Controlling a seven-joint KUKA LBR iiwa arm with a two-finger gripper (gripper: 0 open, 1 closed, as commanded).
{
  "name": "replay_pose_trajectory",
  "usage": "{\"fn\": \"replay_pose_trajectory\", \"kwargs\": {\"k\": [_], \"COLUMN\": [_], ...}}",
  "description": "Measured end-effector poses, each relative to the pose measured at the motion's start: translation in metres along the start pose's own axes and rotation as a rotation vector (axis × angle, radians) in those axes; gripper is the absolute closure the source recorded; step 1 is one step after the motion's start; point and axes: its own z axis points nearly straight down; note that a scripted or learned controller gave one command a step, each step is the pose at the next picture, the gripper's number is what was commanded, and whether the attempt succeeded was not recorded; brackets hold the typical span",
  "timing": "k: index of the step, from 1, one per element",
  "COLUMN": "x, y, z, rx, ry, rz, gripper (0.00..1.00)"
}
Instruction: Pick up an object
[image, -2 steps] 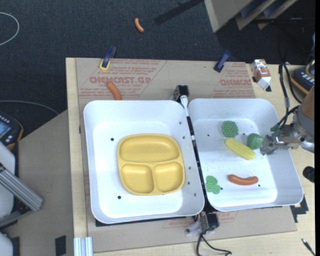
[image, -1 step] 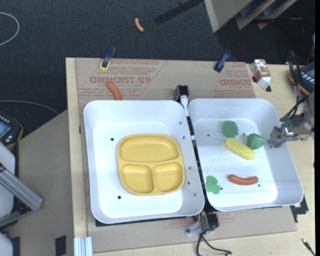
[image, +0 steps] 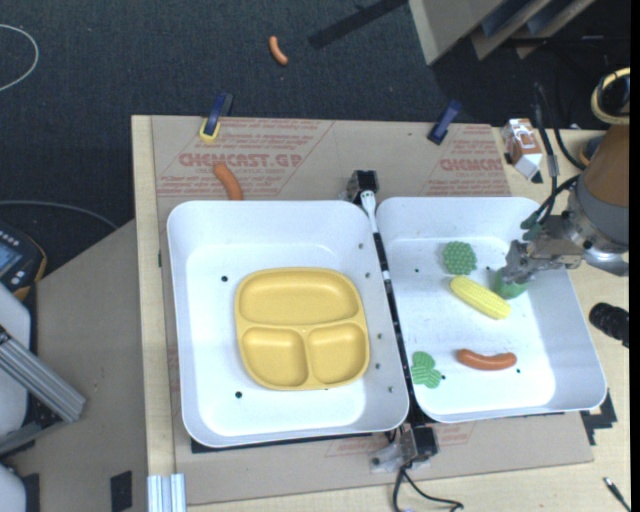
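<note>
Camera view: grey arm (image: 600, 205) reaching in from the right, gripper (image: 519, 268) low over the right bin (image: 570, 330), jaw state not discernible. Just beside the gripper, a bumpy yellow corn cob (image: 480, 298) and a green piece (image: 512, 288); nearby, knobbly broccoli (image: 459, 257), glossy sausage (image: 487, 359), leafy green (image: 425, 369). Left bin (image: 200, 300) beside it, holding a smooth yellow three-compartment plate (image: 300, 328).

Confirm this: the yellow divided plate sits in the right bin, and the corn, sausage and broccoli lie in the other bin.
Wrong on the side. The camera view shows the yellow divided plate in the left bin; the corn, sausage and broccoli lie in the other bin.
</note>
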Motion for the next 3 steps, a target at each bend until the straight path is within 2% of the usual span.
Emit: {"fn": "replay_pose_trajectory", "kwargs": {"k": [1, 2, 3], "x": [0.051, 0.094, 0.124], "y": [0.02, 0.046, 0.055], "z": [-0.005, 0.014, 0.01], "rx": [0.001, 0.002, 0.002], "ry": [0.0, 0.0, 0.0], "rz": [-0.001, 0.001, 0.002], "gripper": [1.0, 1.0, 1.0]}}
